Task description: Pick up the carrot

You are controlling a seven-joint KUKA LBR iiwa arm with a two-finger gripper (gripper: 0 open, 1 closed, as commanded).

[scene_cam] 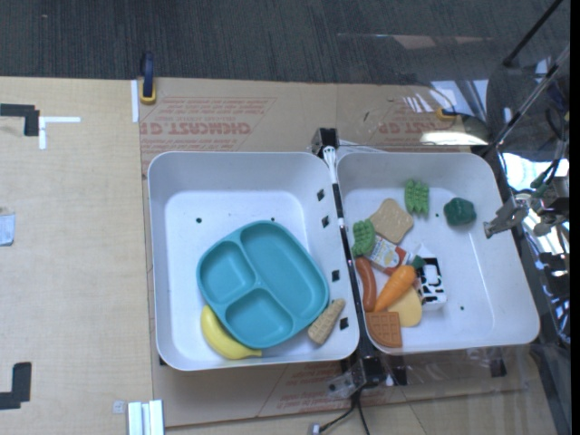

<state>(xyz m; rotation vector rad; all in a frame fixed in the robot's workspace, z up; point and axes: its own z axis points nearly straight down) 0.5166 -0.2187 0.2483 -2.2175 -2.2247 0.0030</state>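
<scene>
Right bin (471, 270): right half of floor bare; toys crowd its left side against the shared wall. Left bin (172, 243): teal divided tray (263, 284) fills most of the floor, banana (225, 336) tucked at the tray's lower-left edge. Light wood bench (72, 270), dark floor beyond the far edge. Carrot (395, 285) lies tilted in the right bin's lower-left cluster, green top up-right, beside a sausage (368, 284), above a waffle (385, 328). Gripper (507, 217) hangs at the right bin's right rim, well apart from the carrot; finger state cannot be told.
</scene>
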